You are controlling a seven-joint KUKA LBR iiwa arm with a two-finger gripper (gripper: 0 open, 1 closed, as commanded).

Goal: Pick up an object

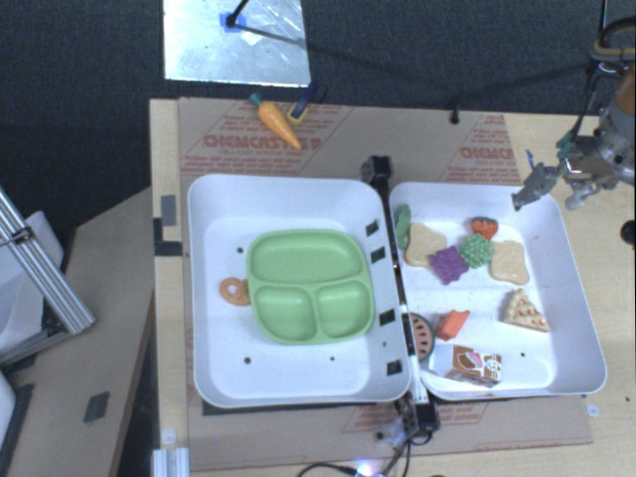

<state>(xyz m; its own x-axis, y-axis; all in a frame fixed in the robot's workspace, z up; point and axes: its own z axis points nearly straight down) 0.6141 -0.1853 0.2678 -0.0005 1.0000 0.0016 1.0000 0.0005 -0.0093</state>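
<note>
My gripper (555, 189) hangs spread and empty over the right bin's (581, 296) far corner, toys clustered mid-bin near the purple grapes (448, 263), so I'd risk pinching two or clipping the wall

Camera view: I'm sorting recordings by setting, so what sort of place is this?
Probably a robot lab's picking bench: two white bins taped to cardboard, toy food such as purple grapes, a green divided plate, and the arm's tool overhead.
</note>
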